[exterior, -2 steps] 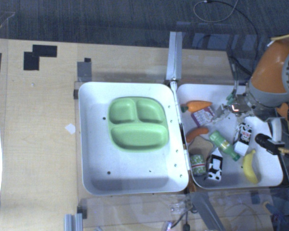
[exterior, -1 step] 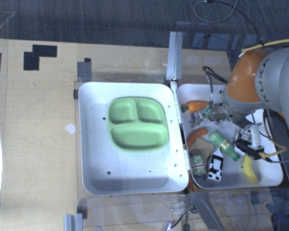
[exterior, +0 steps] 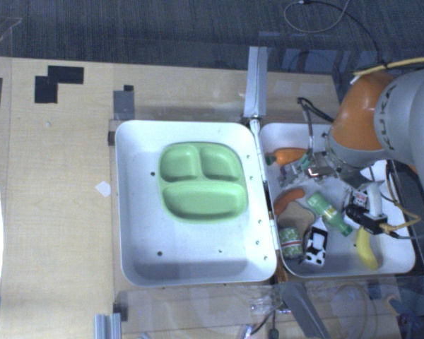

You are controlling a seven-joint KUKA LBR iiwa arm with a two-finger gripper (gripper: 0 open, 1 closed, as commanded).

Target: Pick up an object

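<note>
Arm low in the right bin [exterior: 403, 260], nothing lifted yet
The gripper [exterior: 312, 167] hung near the carrot [exterior: 290, 155]; its grip state could not be told, and the sausage [exterior: 288, 198] and banana [exterior: 366, 251] lay untouched

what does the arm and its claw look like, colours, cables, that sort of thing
A bulky rounded light-grey arm with a glossy orange band above the wrist. Thin black cables loop beside it. The small dark claw has metal parts and tiny coloured specks.

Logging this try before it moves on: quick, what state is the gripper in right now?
Gripper: low over the right bin, beside the orange carrot-like piece; open or closed cannot be told from this view.
</note>
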